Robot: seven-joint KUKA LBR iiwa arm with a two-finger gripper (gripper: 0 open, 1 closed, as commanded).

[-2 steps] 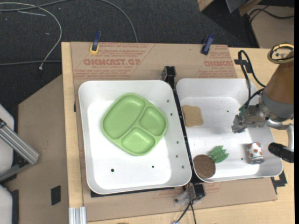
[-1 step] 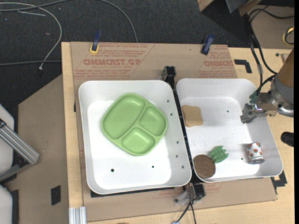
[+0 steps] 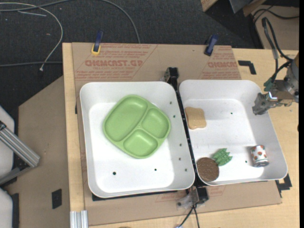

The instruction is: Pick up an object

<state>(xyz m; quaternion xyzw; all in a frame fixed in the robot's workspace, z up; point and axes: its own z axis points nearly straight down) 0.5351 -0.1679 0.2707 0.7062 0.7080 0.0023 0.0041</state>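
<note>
Robot gripper (image 3: 262,103), jaws' state unclear, hangs over the right bin's (image 3: 237,91) far edge, holding nothing visible.

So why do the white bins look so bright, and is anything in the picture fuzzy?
In the camera view, overhead light bounces off the glossy white bins, washing out the left bin and right bin. The green plate casts a soft shadow. The gripper at the right looks slightly blurry, and the small can is too fuzzy to read.
</note>
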